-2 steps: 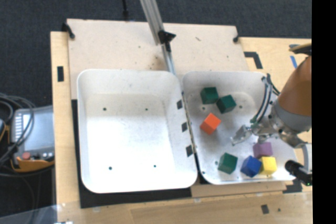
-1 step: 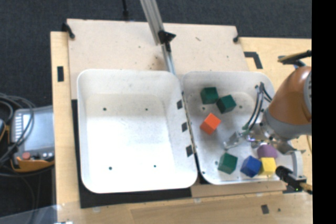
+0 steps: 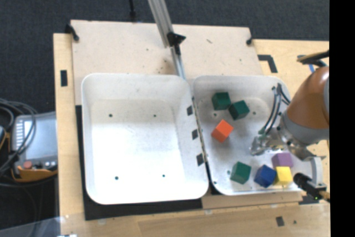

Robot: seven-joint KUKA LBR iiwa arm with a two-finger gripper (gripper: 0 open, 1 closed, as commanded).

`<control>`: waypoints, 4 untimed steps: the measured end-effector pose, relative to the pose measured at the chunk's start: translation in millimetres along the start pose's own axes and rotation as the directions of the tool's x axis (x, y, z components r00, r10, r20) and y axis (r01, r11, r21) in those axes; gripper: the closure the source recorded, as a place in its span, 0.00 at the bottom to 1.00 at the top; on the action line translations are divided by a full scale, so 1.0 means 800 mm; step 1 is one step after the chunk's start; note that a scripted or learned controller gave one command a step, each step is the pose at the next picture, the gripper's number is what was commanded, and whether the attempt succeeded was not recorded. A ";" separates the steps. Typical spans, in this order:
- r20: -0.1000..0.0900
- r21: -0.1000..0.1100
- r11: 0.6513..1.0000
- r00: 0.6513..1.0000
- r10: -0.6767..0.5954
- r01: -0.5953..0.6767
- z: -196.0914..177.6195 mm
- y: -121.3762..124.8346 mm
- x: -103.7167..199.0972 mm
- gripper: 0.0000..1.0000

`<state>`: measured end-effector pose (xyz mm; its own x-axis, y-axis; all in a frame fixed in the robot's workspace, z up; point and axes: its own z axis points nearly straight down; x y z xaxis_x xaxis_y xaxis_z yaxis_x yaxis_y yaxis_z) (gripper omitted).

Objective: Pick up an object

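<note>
The right bin holds several small cubes. Two dark green cubes lie near its back, and an orange cube sits at mid-left. Along the front are a third green cube, a blue cube, a yellow cube and a purple cube. My gripper hangs low at the bin's right side, just left of the purple cube and above the blue one. No cube shows between its fingers.
The left bin stands beside the right one, with a shared wall between them. A slanted aluminium post rises behind the bins. A pendant and cables lie off the bench at left.
</note>
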<state>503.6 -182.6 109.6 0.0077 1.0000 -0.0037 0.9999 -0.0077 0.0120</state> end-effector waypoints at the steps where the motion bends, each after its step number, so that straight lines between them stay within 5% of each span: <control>1: -0.001 0.006 1.000 1.000 -0.005 0.005 -0.056 -0.003 -0.004 1.00; 3: -0.001 0.004 1.000 1.000 -0.013 0.013 -0.183 0.012 0.002 1.00; 4: -0.004 0.010 1.000 1.000 -0.015 0.015 -0.171 0.018 0.074 1.00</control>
<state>517.2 -122.7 246.8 -0.0075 1.0000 0.0005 1.0000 0.0075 0.0015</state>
